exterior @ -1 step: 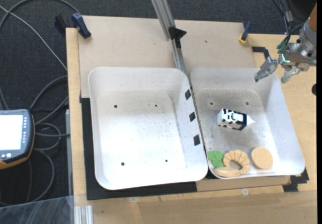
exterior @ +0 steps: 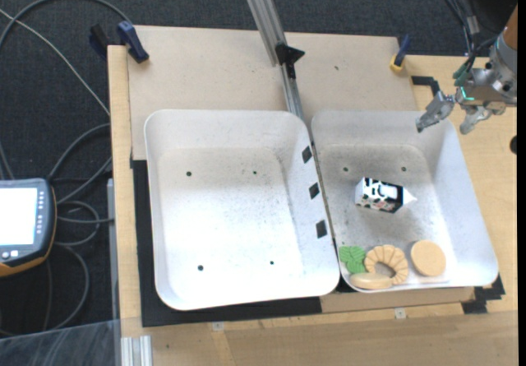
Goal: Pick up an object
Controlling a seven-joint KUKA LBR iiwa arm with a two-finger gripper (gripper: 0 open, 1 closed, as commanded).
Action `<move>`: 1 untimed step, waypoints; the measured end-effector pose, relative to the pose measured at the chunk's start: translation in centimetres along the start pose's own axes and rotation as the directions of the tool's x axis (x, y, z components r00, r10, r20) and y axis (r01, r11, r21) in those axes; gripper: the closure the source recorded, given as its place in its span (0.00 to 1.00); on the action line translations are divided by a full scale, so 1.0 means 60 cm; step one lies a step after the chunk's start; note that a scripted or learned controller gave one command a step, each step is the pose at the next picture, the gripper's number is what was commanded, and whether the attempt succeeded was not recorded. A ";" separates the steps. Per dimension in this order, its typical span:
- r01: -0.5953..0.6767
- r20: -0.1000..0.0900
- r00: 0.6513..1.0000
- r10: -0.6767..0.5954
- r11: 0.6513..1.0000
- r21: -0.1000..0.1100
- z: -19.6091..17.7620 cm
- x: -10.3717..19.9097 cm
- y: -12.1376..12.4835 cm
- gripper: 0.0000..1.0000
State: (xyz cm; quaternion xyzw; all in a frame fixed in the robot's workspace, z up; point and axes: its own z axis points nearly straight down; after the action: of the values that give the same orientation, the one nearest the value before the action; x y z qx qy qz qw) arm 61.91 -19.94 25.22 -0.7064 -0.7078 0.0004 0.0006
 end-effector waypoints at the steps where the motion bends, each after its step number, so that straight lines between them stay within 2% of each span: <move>1: -0.001 -0.002 1.000 0.001 1.000 0.006 0.104 0.008 -0.005 0.00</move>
State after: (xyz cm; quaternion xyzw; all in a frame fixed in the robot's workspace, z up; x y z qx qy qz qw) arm 61.60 -19.48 18.95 -0.7067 -0.7075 0.0017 0.0036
